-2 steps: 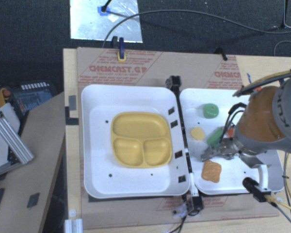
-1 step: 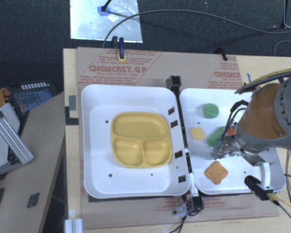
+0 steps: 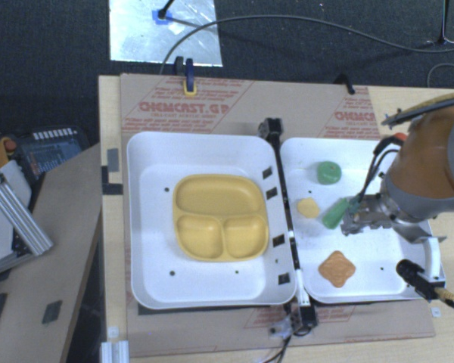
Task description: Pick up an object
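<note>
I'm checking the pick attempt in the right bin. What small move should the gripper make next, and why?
Probably a short descent with a slight nudge left, to centre on the green cylindrical piece. The gripper sits at that piece's right end in the right white bin, and nothing visibly lies between its fingers.

Robotics lab: taped cardboard bench (image 3: 212,100), cables (image 3: 325,29).
</note>
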Tool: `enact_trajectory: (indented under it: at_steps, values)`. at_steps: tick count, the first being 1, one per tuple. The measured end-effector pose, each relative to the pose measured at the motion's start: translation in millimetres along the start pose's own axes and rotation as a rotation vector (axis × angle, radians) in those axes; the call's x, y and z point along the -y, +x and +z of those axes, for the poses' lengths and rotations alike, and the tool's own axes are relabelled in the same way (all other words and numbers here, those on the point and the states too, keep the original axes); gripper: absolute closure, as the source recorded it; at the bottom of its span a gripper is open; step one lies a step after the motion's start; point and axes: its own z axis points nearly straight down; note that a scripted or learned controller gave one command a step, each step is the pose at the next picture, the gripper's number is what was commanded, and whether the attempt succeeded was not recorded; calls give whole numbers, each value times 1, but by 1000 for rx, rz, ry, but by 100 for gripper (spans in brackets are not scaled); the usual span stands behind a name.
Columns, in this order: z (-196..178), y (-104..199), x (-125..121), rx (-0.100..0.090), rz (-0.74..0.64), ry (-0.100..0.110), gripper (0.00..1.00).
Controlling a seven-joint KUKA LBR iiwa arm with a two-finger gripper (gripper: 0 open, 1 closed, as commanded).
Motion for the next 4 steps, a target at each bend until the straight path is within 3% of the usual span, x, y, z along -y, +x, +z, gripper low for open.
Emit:
enact_trajectory:
  at_steps: [1,2,4]
  values:
    - [-45,2,2,0,0,1,100]
    - [-67,2,0,0,0,3,100]
    - [-72,118,-30,-4,-6,4,100]
